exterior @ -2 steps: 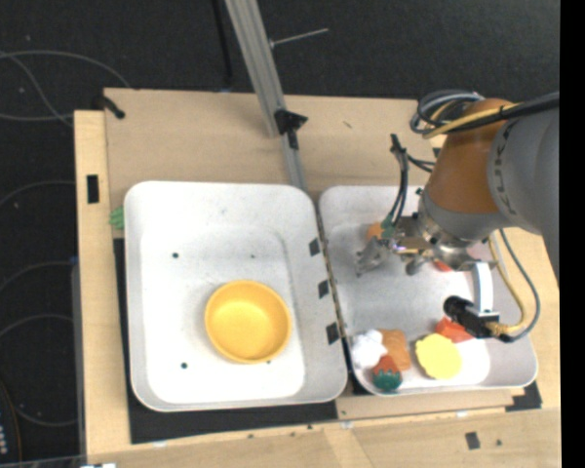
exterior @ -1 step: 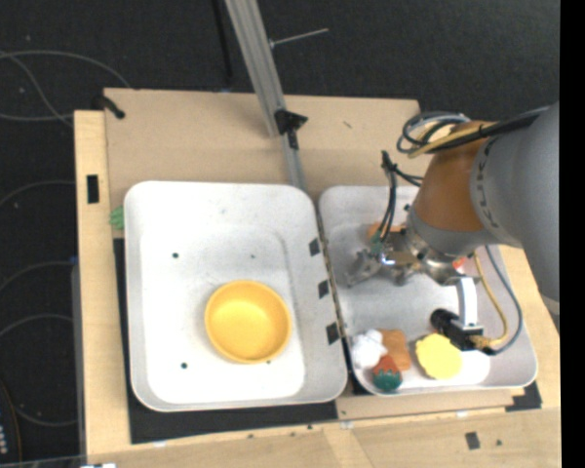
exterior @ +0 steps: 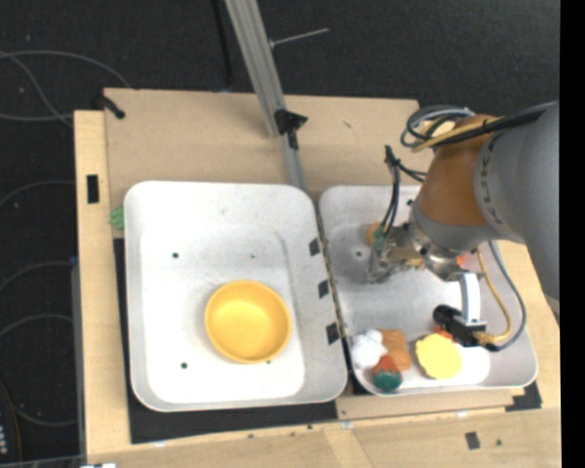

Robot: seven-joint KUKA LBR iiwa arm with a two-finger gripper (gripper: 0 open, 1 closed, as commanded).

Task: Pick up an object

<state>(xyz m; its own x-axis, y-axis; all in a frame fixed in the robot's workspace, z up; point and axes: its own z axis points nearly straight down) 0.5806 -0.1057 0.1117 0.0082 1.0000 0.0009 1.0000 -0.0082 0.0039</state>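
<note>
You are looking down on two white bins side by side on a tan bench (exterior: 224,125). The left bin (exterior: 166,222) holds a yellow bowl (exterior: 247,320), round, upright and open at the top, sitting toward the near middle of that bin with bare white floor all around it. The right bin (exterior: 356,305) holds the small things you could pick: they are bunched along its near edge. From left to right you have a white crumpled lump (exterior: 368,344), an orange block (exterior: 396,347) just beside it, a dark green piece (exterior: 387,380) tucked against the near wall below those two, and a flat yellow disc-like piece (exterior: 439,357) to their right. The white, orange and green pieces look to be touching one another; the yellow piece lies just beside the orange one. The arm (exterior: 468,178) comes in from the right, its orange band above the far half of the right bin, and the gripper (exterior: 382,261) hangs down over the far-left part of that bin, near the wall shared with the left bin and well apart from the cluster. Nothing shows between its tips, and you cannot tell from this angle how the hand is set. A slanted metal pole (exterior: 258,57) crosses the far side of the bench.
</note>
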